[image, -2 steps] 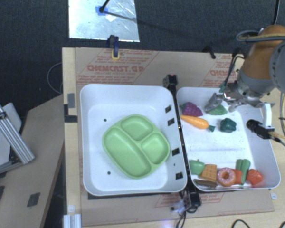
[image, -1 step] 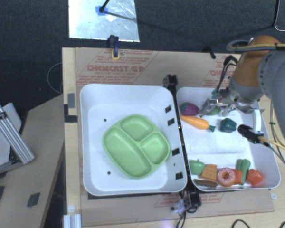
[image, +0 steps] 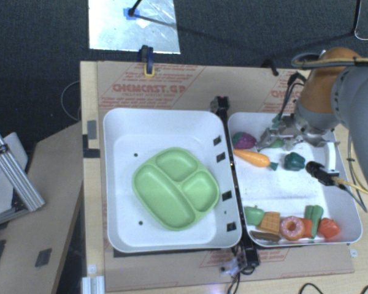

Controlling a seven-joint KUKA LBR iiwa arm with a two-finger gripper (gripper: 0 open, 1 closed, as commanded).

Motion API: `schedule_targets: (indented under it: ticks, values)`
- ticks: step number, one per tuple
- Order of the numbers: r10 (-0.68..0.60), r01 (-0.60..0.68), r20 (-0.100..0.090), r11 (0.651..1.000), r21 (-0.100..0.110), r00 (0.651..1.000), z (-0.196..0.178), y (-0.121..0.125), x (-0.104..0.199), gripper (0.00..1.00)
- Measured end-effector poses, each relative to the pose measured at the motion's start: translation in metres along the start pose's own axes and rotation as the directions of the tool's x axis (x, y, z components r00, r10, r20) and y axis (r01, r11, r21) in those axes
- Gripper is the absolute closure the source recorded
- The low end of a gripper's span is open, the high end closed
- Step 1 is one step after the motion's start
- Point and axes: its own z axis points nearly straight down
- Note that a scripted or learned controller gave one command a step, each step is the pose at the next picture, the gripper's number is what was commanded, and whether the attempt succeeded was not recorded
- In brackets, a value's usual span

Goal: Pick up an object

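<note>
The arm's gripper is hanging low over the right bin, just beside a purple toy and a carrot. A green divided plate is sitting in the left bin. More toy food, donut included, is lying along the near edge.

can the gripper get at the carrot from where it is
Probably yes: the gripper hangs in the right bin just above the carrot, whose top is uncovered; a purple toy lies close beside it.

Even overhead light is washing both shallow white bins slightly bright; crinkled silver foil sheet far left is glaring; overall focus is looking soft.
</note>
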Motion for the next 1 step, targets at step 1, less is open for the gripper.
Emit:
schedule_targets:
  ticks: [1]
  values:
    - [-0.001,0.001,-0.001,1.000,0.004,1.000,-0.0102,-0.0005,-0.0001,1.00]
